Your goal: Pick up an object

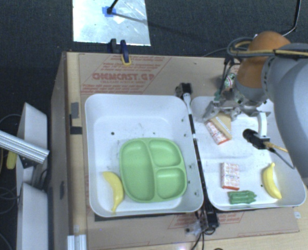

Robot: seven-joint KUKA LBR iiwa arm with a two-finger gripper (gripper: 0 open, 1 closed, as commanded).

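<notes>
Packet (217, 131), red and white, flat: found lying at a slant in the far part of the right bin (250, 158), near the wall shared with the left bin (138, 116). The gripper (224, 110) is placed just beyond the packet's far end. Nothing is seen held in it, and whether it is spread or pressed together cannot be told. Also listed in the right bin, toward the front and well apart from the gripper: a second packet (230, 175), a green thing (241, 196), a banana (270, 181). Risks, as judged: a flat packet may be pressed against the floor and not gripped. An end-on approach may push it toward the wall. A thin edge may be lost on lifting.
</notes>
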